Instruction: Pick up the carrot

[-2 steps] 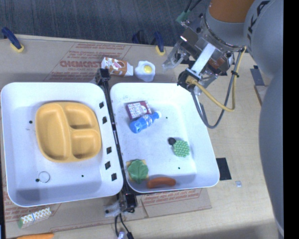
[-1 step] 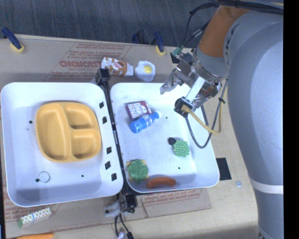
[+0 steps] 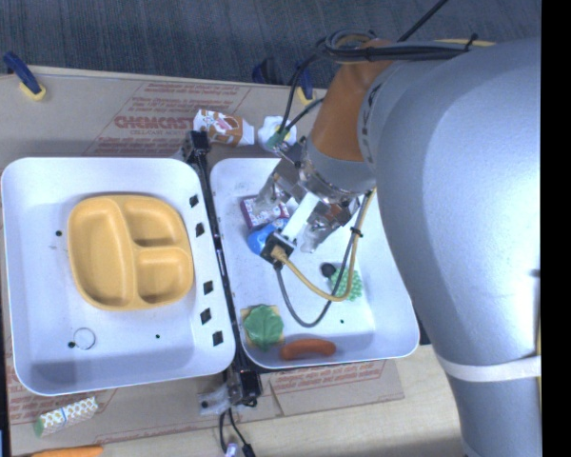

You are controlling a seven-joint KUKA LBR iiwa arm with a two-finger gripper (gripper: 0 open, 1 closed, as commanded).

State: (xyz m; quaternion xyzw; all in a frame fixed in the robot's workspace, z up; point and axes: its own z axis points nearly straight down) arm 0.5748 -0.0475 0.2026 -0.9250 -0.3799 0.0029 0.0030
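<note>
The carrot [image 3: 307,348] is a small orange piece lying flat against the front wall of the right bin [image 3: 392,324]. My gripper [image 3: 272,204] hangs over the back-left part of that bin, well behind the carrot and apart from it. It is just above a purple packet [image 3: 255,212] and a blue object [image 3: 258,242]. The wrist hides much of what lies beneath it.
A green leafy toy [image 3: 263,324] sits just left of the carrot, and a small green item [image 3: 348,285] lies behind it. The left bin [image 3: 29,255] holds a yellow divided plate [image 3: 128,250]. A small packet [image 3: 219,125] lies on the cardboard behind the bins.
</note>
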